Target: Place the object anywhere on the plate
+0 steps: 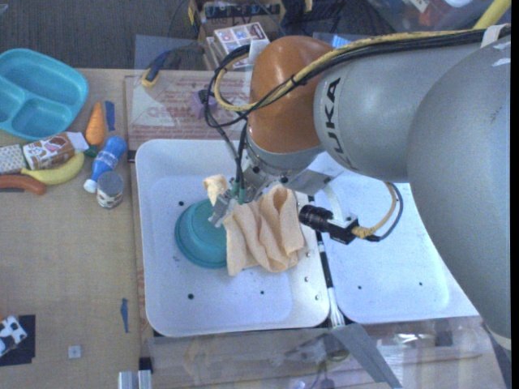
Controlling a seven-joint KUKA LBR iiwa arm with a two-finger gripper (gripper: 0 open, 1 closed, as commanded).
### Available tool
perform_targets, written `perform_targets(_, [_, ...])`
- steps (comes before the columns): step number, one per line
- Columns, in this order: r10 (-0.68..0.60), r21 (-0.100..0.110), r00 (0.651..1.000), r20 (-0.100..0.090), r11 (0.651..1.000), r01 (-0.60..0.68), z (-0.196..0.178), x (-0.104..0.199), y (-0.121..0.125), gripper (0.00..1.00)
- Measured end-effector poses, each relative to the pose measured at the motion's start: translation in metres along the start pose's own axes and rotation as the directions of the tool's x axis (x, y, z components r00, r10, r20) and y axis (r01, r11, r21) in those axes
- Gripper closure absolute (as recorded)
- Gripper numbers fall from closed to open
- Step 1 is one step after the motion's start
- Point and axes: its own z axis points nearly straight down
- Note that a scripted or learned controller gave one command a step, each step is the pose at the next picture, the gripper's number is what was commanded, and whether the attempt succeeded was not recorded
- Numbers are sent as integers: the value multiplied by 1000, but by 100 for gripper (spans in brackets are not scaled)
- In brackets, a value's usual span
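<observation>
1. Gripper (pixel 225 207): it sits low in the left bin (pixel 162 298), at the right rim of the blue plate (pixel 199 237). Whether the pincer is apart or together cannot be told; the wrist and cloth mask the tips.
2. Object: the yellow cloth (pixel 263 233) lies crumpled in the left bin, its left edge overlapping the plate's right side, most of it on the bin floor. A small fold stands up beside the gripper.
3. Hazard, judged: a grasp on a thin fold may slip, leaving the cloth off the plate.
4. Hazard, judged: the tips are close to the plate rim; a descent could catch the plate and push or tip it.
5. Hazard, judged: a trailing cloth end may drag over the divider between the bins.
6. Clearance: open bin floor lies below and left of the plate. The bin's far wall is near the gripper. The right bin (pixel 405 282) is partly covered by the arm.
</observation>
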Motion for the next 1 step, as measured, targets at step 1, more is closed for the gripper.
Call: perform_targets(1, [-349, -28, 937, 23, 937, 349, 54, -39, 12, 0])
